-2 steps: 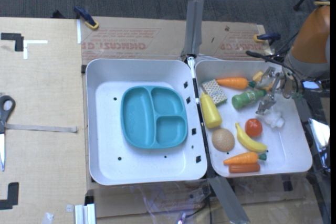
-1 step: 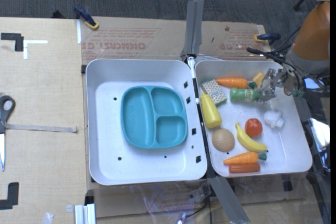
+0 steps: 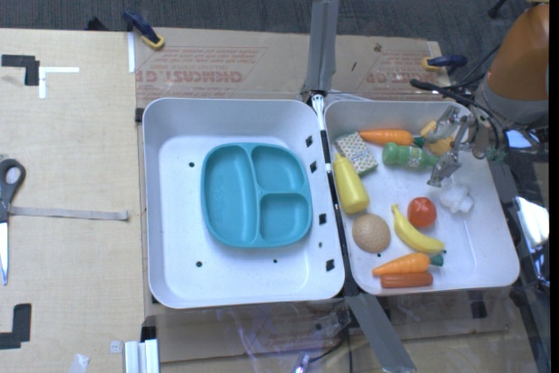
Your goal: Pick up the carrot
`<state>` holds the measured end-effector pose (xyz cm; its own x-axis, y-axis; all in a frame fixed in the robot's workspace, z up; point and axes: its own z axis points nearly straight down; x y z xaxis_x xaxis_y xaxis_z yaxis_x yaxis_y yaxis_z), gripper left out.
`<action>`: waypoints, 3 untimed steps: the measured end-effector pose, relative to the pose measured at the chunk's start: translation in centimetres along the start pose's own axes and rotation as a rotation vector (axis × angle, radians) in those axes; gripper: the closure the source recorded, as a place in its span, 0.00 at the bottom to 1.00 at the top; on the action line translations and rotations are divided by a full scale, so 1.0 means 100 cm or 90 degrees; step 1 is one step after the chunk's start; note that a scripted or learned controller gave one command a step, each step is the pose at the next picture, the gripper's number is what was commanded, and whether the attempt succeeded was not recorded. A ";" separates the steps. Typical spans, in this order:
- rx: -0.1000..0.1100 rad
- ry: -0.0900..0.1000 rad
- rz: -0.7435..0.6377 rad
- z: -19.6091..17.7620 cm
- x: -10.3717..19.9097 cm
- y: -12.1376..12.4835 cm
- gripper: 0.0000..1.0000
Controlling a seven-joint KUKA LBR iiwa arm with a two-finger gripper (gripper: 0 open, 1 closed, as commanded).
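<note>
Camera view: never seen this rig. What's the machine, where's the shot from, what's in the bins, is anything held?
One fixed camera looks down at a slant on a bench with two shallow white bins. The machine is a single robot arm, grey with an orange band, reaching in from the right; its gripper hangs over the right bin.

The left bin holds a teal divided plate. The right bin holds toy food: a carrot near the back wall, a second carrot near the front, a green bottle, a yellow bottle, a banana, a tomato, an egg and a sponge.

Nothing is visibly between the fingers, so I would not call anything held.
</note>
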<state>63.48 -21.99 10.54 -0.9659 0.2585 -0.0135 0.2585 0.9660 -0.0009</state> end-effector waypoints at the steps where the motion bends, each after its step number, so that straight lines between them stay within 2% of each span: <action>1: 0.000 -0.005 -0.003 -0.011 -0.002 0.002 1.00; 2: 0.000 -0.005 -0.002 -0.011 -0.002 0.002 0.00; 3: 0.000 0.004 0.089 0.011 -0.019 0.003 0.00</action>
<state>65.45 -22.20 9.45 -0.9205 0.3907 -0.0078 0.3907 0.9205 0.0005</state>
